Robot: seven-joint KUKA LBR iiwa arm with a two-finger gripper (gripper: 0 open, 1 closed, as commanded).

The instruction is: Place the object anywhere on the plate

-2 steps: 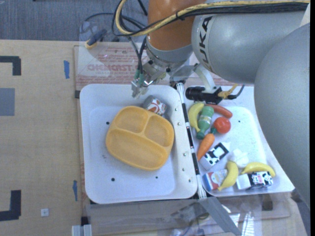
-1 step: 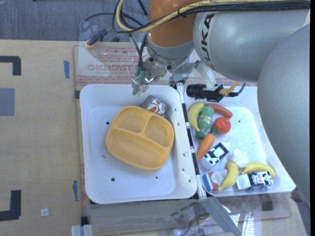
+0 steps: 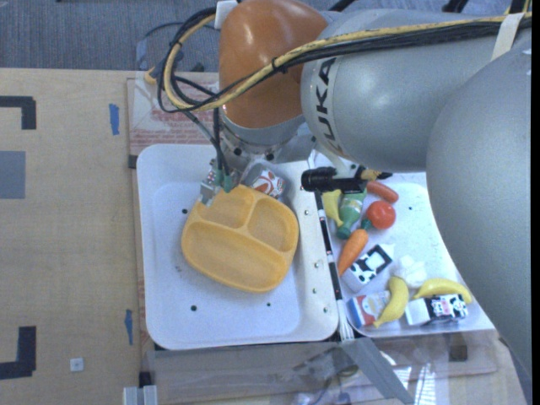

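A yellow divided plate (image 3: 240, 239) lies in the left white bin (image 3: 160, 251). The arm's orange band and wrist hang over the bin's far edge, hiding most of the gripper (image 3: 221, 180), whose lower end shows just beyond the plate's far left rim. A small red-and-white object (image 3: 268, 183) peeks out at the plate's far rim, beside the gripper; I cannot tell whether it is held. No object lies on the plate's compartments.
The right bin (image 3: 422, 310) holds toy food: a carrot (image 3: 352, 250), a tomato (image 3: 381, 215), a green vegetable (image 3: 350, 212), two bananas (image 3: 394, 300), a black-and-white carton (image 3: 371, 264) and other small items. The grey arm covers the right side.
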